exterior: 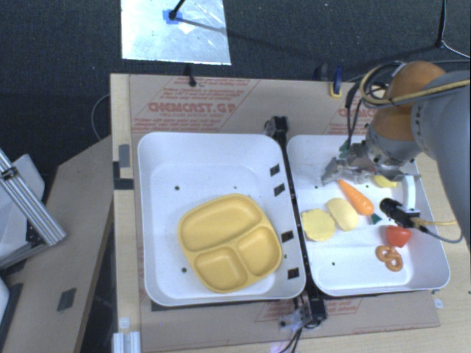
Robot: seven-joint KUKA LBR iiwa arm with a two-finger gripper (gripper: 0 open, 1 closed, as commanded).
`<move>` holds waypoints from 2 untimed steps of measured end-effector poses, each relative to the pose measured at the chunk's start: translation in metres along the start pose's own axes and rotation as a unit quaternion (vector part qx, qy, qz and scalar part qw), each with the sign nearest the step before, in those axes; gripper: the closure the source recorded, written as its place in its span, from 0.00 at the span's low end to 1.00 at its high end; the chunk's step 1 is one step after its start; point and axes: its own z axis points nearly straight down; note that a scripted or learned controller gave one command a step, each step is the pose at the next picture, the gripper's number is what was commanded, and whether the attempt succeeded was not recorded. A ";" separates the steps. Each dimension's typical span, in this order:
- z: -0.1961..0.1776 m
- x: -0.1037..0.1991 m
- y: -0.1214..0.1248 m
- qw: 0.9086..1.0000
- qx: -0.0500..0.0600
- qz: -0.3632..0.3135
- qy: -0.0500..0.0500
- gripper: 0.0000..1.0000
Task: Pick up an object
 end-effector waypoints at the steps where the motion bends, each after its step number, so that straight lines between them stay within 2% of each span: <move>1: -0.013 0.000 0.002 1.000 -0.003 0.000 0.000 1.00; 2: -0.059 0.007 0.006 1.000 -0.003 -0.002 0.000 1.00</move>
